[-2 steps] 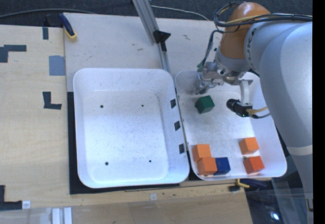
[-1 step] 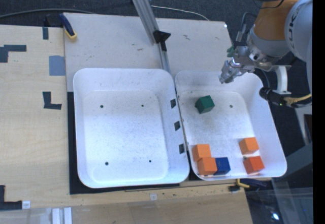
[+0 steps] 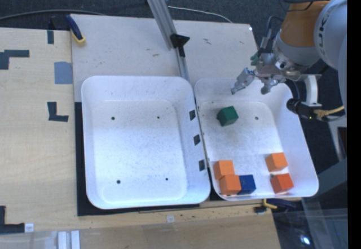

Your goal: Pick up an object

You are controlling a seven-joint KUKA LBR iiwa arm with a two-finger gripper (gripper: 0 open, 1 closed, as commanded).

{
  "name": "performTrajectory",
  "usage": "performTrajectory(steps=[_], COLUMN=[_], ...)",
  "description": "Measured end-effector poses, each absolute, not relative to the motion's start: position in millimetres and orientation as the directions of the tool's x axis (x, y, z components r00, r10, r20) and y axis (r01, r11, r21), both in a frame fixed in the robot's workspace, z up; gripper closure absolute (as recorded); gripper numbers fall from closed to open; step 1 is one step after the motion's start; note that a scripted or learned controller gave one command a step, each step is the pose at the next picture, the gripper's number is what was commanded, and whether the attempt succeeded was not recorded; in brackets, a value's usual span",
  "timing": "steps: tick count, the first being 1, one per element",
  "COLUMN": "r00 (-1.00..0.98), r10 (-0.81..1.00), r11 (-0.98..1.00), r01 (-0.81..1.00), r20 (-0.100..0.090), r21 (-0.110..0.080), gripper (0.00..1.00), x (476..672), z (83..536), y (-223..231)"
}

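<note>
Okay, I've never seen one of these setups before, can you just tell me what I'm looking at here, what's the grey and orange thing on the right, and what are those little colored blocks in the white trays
This is one picture from a camera fixed above a workbench, looking down at a slant. The grey and orange thing is a robot arm reaching in from the right. At its tip is a two-finger gripper for picking things up. It hangs over the far edge of the right bin with nothing between its fingers, which look spread.

The two white trays are shallow bins side by side. The left bin shows a bare white floor. The right bin holds small blocks: a green block by itself near the gripper, and along the near edge four orange blocks and a blue block.

The arm's job is to pick up one of them.
</note>
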State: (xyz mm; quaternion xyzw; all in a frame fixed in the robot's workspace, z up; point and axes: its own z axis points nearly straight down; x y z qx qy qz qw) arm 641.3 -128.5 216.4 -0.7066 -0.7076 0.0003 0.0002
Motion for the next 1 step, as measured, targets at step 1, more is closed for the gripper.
performTrajectory(steps=[1], r00=[-0.002], r10=[1.0], r11=[0.002], r01=[1.0], r20=[0.001], r21=[-0.008], gripper=[0.0], x=[637.5], z=[86.8], y=[-100.2])
